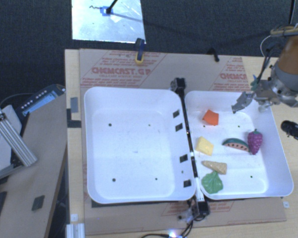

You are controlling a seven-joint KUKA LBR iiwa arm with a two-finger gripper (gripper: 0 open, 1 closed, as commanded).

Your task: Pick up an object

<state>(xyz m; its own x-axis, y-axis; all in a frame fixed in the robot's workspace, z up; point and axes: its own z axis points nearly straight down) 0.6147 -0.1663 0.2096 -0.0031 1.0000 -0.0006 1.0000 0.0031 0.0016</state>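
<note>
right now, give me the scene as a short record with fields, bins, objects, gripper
bins: two white bins side by side, left bin and right bin
right bin contents: orange block, yellow block, watermelon slice, purple grapes, tan wedge, green leaf
gripper: gripper over the far edge of the right bin, up and to the right of the orange block
held: nothing seen between the fingers
task state: no object picked up yet

All six toys lie in the right bin (278, 175). An orange block (210, 117) sits nearest the back. Below it lie a yellow cheese wedge (204, 146), a watermelon slice (236, 144) and purple grapes (255, 141) touching its end, then a tan wedge (215, 166) and a green leafy piece (211, 182).
</note>
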